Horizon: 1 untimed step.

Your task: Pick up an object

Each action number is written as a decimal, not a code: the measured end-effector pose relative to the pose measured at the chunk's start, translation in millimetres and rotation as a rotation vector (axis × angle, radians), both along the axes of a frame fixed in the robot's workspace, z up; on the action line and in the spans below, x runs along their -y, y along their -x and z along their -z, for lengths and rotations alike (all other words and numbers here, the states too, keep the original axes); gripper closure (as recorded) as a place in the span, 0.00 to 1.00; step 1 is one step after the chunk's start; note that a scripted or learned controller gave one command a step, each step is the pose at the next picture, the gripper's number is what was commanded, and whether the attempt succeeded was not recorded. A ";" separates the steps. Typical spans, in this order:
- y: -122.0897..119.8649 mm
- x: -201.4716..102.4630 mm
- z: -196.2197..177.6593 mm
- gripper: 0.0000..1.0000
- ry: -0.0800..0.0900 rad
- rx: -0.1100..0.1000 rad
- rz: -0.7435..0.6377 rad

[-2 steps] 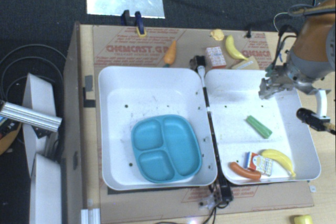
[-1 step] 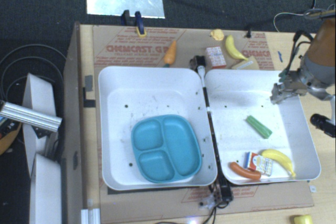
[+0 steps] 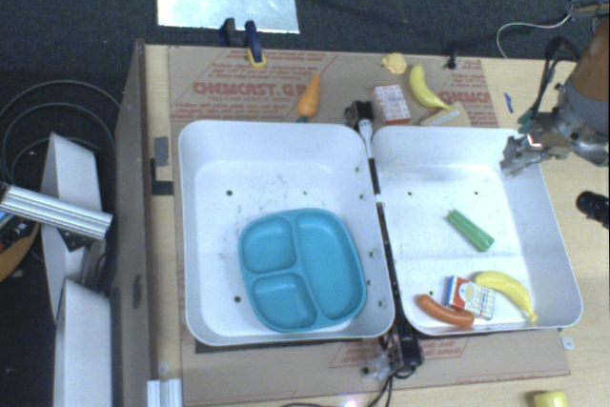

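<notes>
Two-finger gripper (image 3: 519,154) poised at right white bin's (image 3: 562,262) rim, finger state indeterminate, small green block (image 3: 470,231) lying unclaimed.

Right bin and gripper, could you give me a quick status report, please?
Gripper over right bin's far right rim, holding nothing seen. Green block mid-bin; banana, small carton, sausage at near edge. Nothing blocking the block.

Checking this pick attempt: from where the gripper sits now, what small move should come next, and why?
Probably a short move inward and down toward the green block. The gripper sits at the right bin's upper right edge with nothing seen between its fingers. The block lies alone mid-bin, while the banana, carton and sausage crowd the near corner.
</notes>
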State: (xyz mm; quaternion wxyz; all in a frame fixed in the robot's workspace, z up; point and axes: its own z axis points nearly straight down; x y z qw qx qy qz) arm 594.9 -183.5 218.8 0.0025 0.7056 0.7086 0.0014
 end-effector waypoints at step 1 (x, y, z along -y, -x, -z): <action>-15.6 24.0 -43.0 1.00 0.002 0.002 0.003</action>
